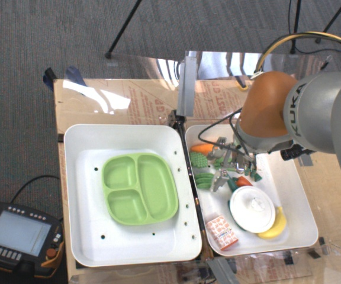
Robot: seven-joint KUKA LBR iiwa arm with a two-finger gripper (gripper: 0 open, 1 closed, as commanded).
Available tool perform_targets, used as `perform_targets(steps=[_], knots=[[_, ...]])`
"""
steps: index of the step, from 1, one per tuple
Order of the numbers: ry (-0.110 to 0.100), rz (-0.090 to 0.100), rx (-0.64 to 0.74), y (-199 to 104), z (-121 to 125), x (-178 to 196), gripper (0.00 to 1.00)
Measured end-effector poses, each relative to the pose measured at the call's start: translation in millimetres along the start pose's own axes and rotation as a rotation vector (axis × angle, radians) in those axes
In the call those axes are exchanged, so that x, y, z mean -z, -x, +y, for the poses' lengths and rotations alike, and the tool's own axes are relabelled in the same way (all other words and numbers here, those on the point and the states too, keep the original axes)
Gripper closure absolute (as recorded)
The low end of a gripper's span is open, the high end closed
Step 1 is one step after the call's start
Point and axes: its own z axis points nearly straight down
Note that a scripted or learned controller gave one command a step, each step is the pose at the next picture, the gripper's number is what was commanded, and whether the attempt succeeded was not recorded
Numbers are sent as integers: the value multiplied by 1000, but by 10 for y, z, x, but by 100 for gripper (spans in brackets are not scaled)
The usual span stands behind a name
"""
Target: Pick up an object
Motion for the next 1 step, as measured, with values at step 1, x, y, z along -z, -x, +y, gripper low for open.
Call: perform_targets(steps=[1], knots=[[-1,4,-147,-444,-124,-15,0]])
